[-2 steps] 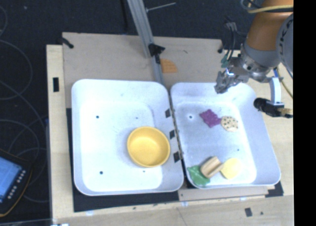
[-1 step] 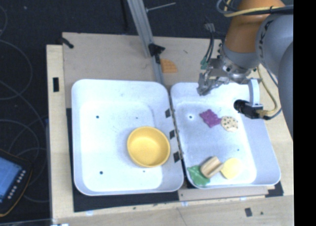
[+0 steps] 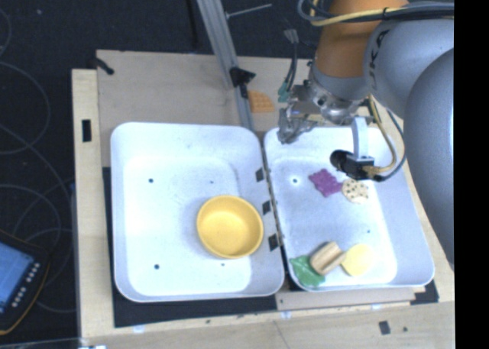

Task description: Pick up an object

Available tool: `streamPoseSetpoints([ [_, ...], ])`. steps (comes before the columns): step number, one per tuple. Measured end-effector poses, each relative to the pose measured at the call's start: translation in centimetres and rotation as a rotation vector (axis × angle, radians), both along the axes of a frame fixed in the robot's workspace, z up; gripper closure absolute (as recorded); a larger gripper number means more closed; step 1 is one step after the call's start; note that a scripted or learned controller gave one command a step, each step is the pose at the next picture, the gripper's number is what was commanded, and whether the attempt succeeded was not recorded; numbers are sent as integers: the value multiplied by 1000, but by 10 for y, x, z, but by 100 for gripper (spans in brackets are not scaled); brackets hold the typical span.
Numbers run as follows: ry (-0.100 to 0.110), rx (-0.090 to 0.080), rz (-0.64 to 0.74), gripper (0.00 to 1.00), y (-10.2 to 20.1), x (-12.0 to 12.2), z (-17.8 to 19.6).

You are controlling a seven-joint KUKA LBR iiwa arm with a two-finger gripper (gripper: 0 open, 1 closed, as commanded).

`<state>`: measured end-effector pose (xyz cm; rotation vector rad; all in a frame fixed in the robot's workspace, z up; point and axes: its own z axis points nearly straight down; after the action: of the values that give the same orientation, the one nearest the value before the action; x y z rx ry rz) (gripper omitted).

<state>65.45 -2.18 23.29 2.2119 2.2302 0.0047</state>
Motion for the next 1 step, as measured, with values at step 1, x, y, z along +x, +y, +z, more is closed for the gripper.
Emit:
streamPoseSetpoints([
  [1, 0, 1, 0, 100, 46, -2, 9],
])
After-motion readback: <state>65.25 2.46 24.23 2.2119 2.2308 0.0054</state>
